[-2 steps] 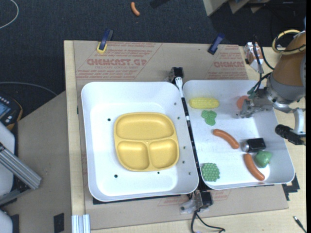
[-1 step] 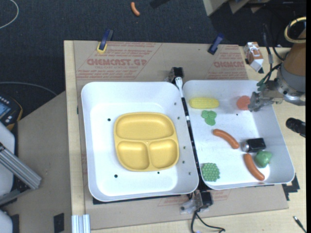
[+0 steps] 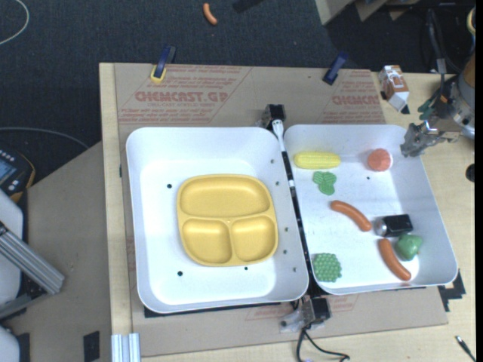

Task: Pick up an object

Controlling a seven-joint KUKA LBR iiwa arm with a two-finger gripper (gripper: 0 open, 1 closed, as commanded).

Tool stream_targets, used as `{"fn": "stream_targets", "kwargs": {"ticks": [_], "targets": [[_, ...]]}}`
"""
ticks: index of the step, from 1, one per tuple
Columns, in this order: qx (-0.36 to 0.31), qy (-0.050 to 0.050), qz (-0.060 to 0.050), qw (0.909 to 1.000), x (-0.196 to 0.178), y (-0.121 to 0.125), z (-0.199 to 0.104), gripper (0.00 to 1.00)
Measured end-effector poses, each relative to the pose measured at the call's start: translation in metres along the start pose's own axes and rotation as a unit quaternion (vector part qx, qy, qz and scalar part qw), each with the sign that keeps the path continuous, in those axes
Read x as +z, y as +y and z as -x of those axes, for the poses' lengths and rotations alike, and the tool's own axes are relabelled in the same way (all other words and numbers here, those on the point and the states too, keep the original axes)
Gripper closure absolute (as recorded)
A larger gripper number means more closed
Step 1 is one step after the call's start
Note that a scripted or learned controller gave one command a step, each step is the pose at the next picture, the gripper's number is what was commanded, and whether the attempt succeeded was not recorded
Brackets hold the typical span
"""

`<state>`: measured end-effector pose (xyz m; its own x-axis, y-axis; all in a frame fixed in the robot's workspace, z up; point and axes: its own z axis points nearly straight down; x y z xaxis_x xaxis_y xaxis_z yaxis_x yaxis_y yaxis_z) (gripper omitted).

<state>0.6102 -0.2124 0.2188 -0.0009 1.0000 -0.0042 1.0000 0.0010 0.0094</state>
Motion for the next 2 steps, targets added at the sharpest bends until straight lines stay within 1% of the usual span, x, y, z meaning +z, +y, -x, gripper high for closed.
{"fn": "stream_targets", "kwargs": {"ticks": [1, 2], "targets": [[0.000, 0.001, -0.003, 1.0000, -0.007, 0.001, 0.000, 1.00], [-0.001, 0.003, -0.006, 1.0000, -0.014, -0.035, -0.047, 1.00]]}}
